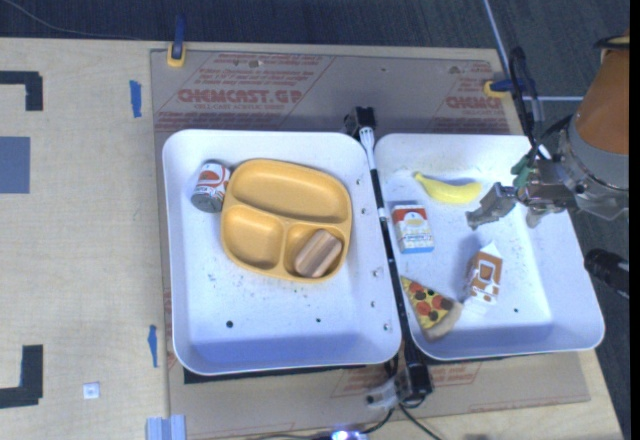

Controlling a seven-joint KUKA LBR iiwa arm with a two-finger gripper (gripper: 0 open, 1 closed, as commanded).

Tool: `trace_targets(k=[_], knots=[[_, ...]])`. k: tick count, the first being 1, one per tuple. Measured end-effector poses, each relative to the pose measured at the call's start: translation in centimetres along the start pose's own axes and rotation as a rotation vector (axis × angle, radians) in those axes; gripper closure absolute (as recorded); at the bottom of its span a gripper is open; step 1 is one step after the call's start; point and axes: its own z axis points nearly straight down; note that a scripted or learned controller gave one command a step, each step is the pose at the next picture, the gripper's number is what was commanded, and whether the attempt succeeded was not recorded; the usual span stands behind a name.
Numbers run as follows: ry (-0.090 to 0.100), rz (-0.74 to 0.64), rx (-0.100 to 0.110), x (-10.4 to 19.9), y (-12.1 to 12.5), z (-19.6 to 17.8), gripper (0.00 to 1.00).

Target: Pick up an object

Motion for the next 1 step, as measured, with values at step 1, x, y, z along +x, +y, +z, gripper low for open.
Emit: trace_targets(k=[1], knots=[[-0.001,0.001,-0.001,-2.31,2.32,14.81,0.00]])
